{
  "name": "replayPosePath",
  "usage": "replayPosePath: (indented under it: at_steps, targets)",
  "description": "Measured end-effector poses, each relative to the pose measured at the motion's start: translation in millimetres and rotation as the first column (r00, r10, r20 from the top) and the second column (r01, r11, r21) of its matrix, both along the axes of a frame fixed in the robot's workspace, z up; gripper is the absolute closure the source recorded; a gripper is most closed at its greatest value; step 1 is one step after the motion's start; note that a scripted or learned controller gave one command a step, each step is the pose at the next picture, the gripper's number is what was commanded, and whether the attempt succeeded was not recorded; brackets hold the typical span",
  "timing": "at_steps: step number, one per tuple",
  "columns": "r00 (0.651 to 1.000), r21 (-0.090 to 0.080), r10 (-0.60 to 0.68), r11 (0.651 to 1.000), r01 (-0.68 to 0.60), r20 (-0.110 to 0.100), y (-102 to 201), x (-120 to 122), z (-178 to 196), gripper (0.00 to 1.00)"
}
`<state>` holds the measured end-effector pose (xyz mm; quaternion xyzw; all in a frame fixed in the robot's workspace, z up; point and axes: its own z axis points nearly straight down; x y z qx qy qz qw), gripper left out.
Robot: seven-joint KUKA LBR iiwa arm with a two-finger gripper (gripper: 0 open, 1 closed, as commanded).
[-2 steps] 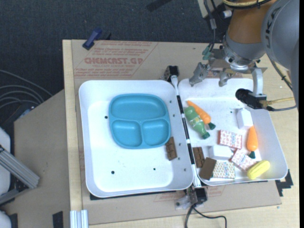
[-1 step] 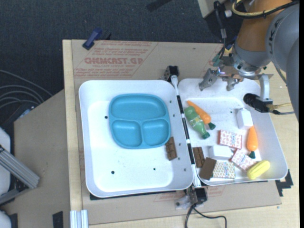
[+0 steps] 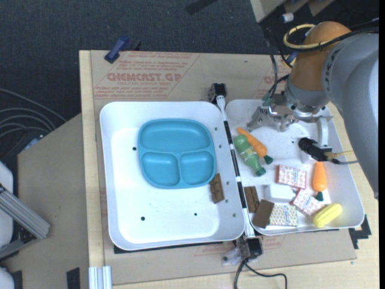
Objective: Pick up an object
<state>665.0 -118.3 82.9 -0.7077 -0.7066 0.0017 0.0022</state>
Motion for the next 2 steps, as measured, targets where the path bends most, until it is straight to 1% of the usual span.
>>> replayPosePath:
  at_steps: [1,2]
  targets:
    - [1.0,0.0,0.002,1.0,-0.002,0.003,21.9,1.5,2.2,0.0]
    - [1.0,0.0,0.002,1.0,-0.002,0.003,26.0,1.4,2.1,0.0]
